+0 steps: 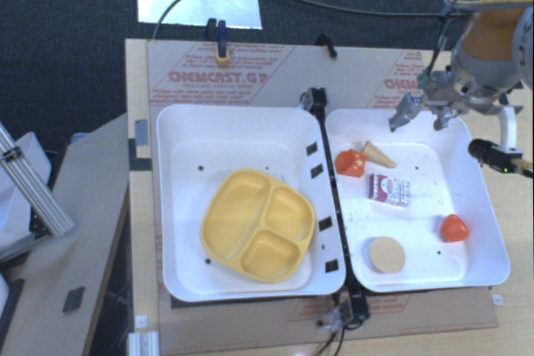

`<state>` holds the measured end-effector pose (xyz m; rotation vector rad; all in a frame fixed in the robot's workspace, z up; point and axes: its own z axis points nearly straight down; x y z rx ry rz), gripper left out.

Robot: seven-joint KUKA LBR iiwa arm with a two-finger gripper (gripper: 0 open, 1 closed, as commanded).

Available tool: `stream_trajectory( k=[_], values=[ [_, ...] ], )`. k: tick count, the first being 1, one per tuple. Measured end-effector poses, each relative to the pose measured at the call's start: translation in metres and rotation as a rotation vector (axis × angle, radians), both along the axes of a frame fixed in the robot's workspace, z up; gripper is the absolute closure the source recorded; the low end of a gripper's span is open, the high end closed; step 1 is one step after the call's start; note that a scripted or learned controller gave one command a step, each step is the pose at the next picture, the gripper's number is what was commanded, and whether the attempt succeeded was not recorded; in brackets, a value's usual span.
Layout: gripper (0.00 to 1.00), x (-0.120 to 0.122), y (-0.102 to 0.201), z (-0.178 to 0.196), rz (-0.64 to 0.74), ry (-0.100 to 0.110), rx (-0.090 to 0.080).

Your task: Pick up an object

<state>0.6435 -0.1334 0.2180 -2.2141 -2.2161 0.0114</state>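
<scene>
**Arm poised over the right bin's far rim, fingers apart and holding nothing**

Camera view: The gripper (424,114) hangs above the far edge of the right bin (482,204). Its two fingers are spread, one tip pointing down-left and the other down-right, with nothing between them. The arm (501,21) enters from the upper right; its orange band sits at the top corner and is partly cut off by the frame, so the upper links cannot be followed. A black cable loops around the wrist, and the wrist housing hides part of the bin's rear rim.

Inside the right bin lie five small things, all apart from the fingers. Near the divider is a red object (350,163), touching or nearly touching a tan cone (378,154) just beside it; whether they are one piece or two is hard to tell. Toward the middle lies a small maroon and white box (390,190), its print too small to read. Near the front sits a round tan disc (386,255), and toward the right wall a second red object (453,228), rounded and of uncertain shape.

The left bin (188,146) holds a yellow divided tray (259,225) with three compartments, lying at a slant toward the front.

Behind the bins a sheet with reddish lettering (217,71) covers the bench; the bins hide its lower part. A blue and yellow clamp (221,39) grips its far edge.
</scene>
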Motion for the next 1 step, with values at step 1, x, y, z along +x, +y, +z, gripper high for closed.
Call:
stream_trajectory(
  k=[1],
  values=[
    [0.00, 0.0025, 0.0002, 0.0085, 0.002, -0.013, -0.002]
  ],
)
